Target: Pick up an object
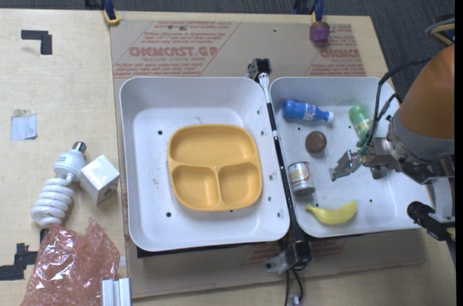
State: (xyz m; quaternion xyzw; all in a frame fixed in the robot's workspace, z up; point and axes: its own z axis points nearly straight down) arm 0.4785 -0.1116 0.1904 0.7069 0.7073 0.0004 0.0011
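Banana (332, 213), yellow, curved, unpeeled

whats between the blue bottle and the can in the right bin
In the camera view, a brown ball lies between the blue bottle and the can, slightly to the right of the line joining them.

A divided tray (215, 167) is lying mid-way in the left bin (137, 153). In the right bin (383, 214), a bottle (305, 111) is lying near the back edge, a ball (315, 142) beside what is probably a can (300, 178), and a banana (332, 213) along the front edge.
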